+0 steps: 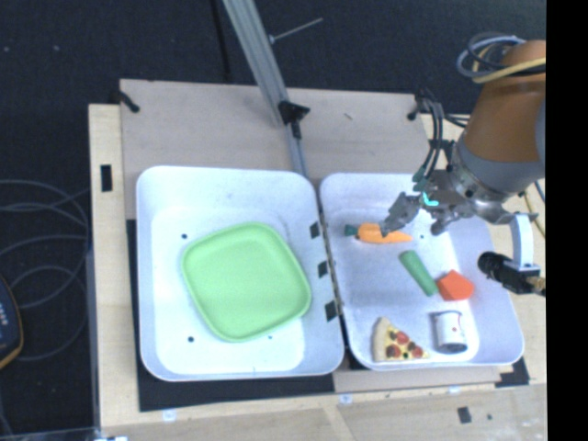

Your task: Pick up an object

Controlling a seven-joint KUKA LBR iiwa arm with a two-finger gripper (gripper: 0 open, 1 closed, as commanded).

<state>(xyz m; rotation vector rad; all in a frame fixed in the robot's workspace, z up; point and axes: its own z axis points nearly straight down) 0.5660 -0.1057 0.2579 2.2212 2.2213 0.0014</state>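
Two shallow white bins sit side by side on a pale wooden bench, seen from above at a slant. The left bin (pixel 165 200) holds a light green square plate (pixel 244 281), lying flat near its middle. The right bin (pixel 367 191) holds several small items. A toy carrot (pixel 381 236), orange with a green top pointing left, lies toward the far left of that bin. A green cylinder (pixel 418 273) lies tilted near the middle, with an orange block (pixel 456 287) just beside it on the right. At the near edge rest a toy pizza slice (pixel 397 342) and, to its right, a small silver can (pixel 449 331).

My arm reaches in from the right, its orange band (pixel 505 108) above the wrist. My gripper (pixel 424 215) hangs over the far part of the right bin, just right of the carrot. Its two dark fingers are spread apart, with nothing between them. I cannot tell whether the left fingertip touches the carrot.
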